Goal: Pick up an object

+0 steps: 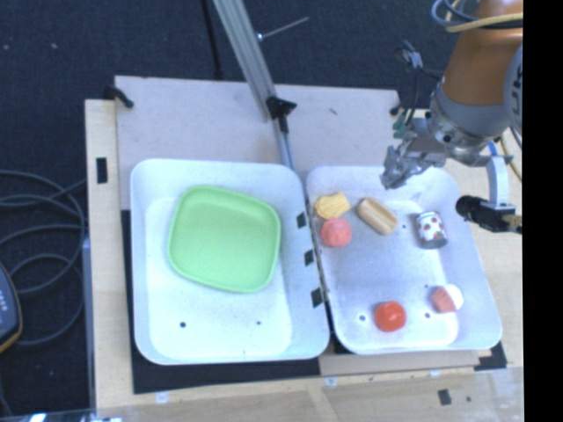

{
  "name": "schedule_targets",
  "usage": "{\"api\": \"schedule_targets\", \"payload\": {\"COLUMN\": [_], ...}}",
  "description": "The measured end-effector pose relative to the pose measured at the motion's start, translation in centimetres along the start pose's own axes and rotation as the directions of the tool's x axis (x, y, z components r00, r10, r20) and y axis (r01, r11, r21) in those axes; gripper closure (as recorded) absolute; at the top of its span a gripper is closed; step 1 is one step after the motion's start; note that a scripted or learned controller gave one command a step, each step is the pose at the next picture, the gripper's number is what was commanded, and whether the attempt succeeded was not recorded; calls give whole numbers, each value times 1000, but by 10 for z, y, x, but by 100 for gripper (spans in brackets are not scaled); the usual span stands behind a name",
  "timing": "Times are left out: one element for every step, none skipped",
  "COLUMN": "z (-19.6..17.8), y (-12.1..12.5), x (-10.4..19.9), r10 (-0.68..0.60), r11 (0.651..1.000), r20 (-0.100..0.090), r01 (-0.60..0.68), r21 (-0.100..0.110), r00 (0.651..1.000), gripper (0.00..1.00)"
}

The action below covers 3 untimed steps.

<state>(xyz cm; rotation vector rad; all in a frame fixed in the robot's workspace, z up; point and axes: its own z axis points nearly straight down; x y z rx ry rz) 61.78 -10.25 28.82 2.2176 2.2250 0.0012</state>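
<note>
The grey two-finger pincer (pixel 393 179) hangs above the right white bin's (pixel 475 262) far edge; whether it is parted, I cannot tell. Just below it lies a tan bread roll (pixel 376 215), beside a small patterned metal cup (pixel 429 228) with no legible writing.

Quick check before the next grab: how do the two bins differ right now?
The left bin holds one thing, a green plate that takes up much of its floor. The right bin holds several small items scattered about: a yellow piece, a bun, a pink ball, a red ball. The claw hangs over the right bin's far edge, away from the left bin. Both bins are shallow and white.
</note>
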Motion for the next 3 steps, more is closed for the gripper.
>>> {"api": "schedule_targets", "payload": {"z": [20,17,23], "y": [-9,-16,-25], "x": [48,98,157], "r10": [1,0,0], "r11": [1000,1000,1000], "r20": [0,-1,0], "r01": [-1,0,0], "r21": [1,-1,0], "r00": [1000,1000,1000], "gripper": [100,100,100]}}
